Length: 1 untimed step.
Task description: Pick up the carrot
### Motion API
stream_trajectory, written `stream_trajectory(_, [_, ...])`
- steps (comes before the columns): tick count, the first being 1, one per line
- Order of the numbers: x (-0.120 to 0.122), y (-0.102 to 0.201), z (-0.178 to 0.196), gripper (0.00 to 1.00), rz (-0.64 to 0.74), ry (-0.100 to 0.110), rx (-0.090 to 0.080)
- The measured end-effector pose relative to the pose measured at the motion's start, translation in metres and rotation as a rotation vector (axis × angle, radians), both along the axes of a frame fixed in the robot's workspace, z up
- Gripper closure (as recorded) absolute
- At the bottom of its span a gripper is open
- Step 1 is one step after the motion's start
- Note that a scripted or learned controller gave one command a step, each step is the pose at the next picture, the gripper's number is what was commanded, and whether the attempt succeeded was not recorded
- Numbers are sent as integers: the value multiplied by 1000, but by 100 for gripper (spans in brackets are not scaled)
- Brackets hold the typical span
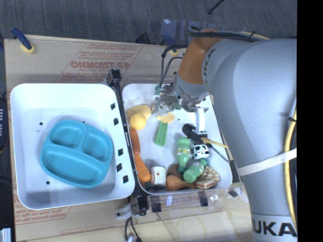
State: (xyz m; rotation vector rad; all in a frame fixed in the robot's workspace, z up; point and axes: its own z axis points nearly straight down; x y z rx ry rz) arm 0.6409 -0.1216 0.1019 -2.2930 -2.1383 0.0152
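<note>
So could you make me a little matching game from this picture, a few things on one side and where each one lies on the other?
Things:
1. carrot
2. blue tray
3. green stick
4. tool

Places:
A. in the left bin
B. along the right bin's left wall
C. over the right bin's far end
D. near the middle of the right bin

Pairs: 1-B, 2-A, 3-D, 4-C

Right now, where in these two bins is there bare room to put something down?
Left bin: bare floor all around the blue tray, widest along the far side. Right bin: a small patch between carrot and green stick; its near end is crowded with toys.
</note>
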Motion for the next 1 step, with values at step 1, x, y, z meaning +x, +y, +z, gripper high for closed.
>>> stream_trajectory(1, [-50, 1, 71, 100, 378, -5, 3])
